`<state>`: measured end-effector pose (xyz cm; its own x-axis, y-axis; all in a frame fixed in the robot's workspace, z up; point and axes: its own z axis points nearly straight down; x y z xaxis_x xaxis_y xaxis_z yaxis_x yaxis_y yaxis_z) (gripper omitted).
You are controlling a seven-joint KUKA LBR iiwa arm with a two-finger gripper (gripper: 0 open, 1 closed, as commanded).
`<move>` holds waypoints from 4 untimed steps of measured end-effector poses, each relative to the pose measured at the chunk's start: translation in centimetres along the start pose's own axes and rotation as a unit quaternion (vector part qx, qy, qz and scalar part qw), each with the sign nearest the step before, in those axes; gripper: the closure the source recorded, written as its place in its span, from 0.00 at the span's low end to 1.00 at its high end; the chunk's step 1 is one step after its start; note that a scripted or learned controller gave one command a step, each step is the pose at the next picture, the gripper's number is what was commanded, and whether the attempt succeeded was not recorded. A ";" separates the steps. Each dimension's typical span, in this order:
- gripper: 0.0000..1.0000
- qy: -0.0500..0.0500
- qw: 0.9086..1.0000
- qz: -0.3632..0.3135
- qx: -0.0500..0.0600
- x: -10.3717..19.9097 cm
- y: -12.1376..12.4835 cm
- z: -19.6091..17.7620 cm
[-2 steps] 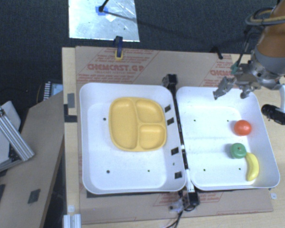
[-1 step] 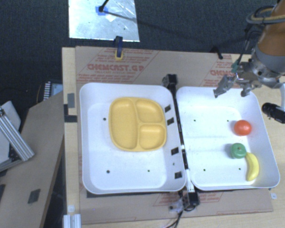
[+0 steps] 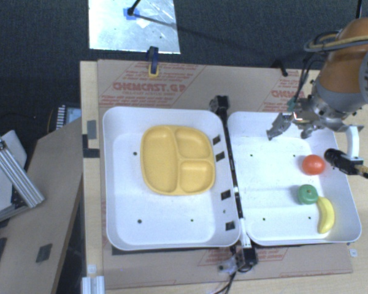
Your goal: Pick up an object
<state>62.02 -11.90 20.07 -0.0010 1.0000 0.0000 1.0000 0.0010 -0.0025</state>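
Both white bins point(image 3: 172, 234) look like smooth moulded plastic, slight sheen. Yellow divided tray point(image 3: 176, 160) in the left bin: matt plastic. At the right bin's 4 o'clock: tomato point(image 3: 313, 164), green round toy point(image 3: 307, 193) and banana point(image 3: 325, 215), all glossy plastic-looking. Board under the bins point(image 3: 172, 81): printed brown cardboard, matt. Sheet at 12 o'clock point(image 3: 134, 16): crinkled, shiny, foil-like. Arm's wrist band point(image 3: 346, 60): smooth orange, satin finish.
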 end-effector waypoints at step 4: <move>1.00 -0.001 1.000 0.001 -0.005 -1.8 0.4 2.5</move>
<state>62.45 -13.66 17.56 0.0012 1.0000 -0.0019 1.0000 -0.0012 0.0070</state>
